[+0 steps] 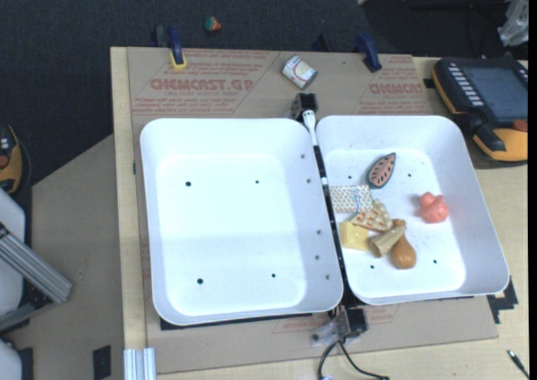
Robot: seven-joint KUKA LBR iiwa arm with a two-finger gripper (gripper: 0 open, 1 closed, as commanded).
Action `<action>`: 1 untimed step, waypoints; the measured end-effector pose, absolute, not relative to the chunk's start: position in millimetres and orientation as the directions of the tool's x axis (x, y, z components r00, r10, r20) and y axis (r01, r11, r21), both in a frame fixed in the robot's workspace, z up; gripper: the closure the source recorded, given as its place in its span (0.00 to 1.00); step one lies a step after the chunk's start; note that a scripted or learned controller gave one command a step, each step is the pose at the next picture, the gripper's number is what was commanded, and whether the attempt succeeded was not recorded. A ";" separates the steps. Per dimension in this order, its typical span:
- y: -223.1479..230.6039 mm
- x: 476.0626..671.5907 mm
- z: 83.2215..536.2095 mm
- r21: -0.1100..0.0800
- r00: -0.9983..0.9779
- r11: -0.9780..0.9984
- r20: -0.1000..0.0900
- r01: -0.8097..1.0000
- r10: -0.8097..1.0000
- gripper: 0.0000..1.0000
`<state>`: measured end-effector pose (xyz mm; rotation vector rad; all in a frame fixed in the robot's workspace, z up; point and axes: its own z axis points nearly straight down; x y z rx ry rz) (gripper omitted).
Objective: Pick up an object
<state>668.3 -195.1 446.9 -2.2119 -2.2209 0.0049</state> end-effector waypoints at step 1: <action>-225.5 653.0 542.2 0.013 0.002 -0.002 -0.007 1.000 1.000 1.00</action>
